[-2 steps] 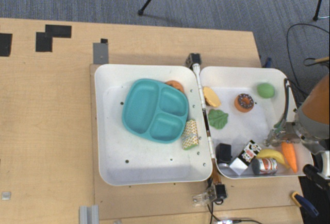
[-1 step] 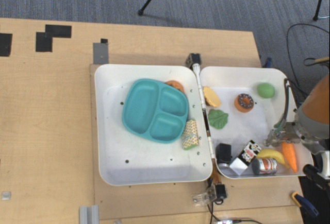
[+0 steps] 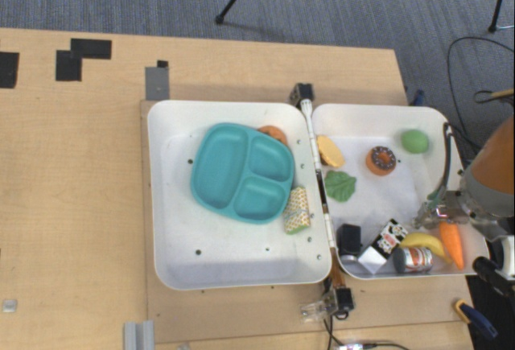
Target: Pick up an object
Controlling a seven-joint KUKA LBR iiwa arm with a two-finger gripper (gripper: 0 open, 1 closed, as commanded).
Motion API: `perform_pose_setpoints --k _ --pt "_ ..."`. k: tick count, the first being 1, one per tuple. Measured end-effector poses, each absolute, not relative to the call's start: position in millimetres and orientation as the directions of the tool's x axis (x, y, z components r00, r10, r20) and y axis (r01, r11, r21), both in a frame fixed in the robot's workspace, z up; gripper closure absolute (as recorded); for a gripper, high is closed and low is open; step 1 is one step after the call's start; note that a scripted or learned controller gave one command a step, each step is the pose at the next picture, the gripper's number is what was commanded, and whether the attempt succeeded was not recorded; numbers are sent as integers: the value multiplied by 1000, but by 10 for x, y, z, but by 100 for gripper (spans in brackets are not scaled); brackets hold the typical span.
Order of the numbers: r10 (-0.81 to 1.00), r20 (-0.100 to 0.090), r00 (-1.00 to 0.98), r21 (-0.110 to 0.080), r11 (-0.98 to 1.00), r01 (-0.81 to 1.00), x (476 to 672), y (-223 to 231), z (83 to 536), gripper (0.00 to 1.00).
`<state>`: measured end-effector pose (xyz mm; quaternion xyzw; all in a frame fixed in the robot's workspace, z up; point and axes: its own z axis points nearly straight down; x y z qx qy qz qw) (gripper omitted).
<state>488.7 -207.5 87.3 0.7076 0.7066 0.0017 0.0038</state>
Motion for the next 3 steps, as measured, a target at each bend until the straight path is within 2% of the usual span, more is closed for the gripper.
perform_pose_setpoints --k 3 --pt "1000 -3 2 8 -2 1000 4887 -2074 873 0"
